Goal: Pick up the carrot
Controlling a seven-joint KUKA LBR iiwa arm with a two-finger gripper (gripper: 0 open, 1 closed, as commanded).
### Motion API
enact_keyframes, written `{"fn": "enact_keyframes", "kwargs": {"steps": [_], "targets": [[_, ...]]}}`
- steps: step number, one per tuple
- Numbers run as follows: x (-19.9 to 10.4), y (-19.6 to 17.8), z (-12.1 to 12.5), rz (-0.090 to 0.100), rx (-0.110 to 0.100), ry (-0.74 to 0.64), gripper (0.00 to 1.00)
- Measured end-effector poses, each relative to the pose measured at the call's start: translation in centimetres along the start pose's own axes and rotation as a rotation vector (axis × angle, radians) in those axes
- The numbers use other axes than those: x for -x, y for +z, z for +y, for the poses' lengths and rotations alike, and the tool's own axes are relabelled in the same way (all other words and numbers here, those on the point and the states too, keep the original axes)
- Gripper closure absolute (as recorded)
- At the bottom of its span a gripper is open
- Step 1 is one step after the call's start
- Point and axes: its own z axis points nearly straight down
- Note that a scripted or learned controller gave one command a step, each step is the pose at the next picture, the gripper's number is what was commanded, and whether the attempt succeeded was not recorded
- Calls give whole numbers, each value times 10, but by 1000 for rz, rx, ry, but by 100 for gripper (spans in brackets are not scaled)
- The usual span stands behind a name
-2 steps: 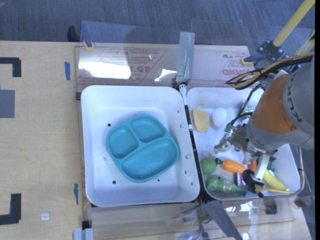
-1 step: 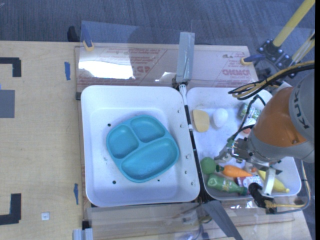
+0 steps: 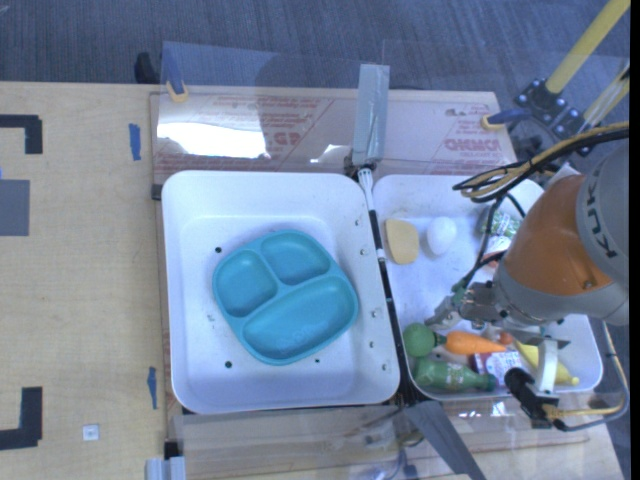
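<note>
Carrot (image 3: 476, 344) crowded in the right bin (image 3: 420, 278)

Can't tell the tool's (image 3: 470, 316) state; the green veg (image 3: 442, 373) touching it could get grabbed instead.

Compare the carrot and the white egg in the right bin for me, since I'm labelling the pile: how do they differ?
The carrot is orange and long, lying on its side; the egg is white and rounded. The carrot sits among other items under the arm's wrist, while the egg lies toward the bin's far end beside a yellow piece. Both rest in the right bin.
</note>
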Motion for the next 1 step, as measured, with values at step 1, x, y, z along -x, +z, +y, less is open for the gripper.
{"fn": "enact_keyframes", "kwargs": {"steps": [1], "targets": [[6,0,1,4,-2,-136,0]]}}
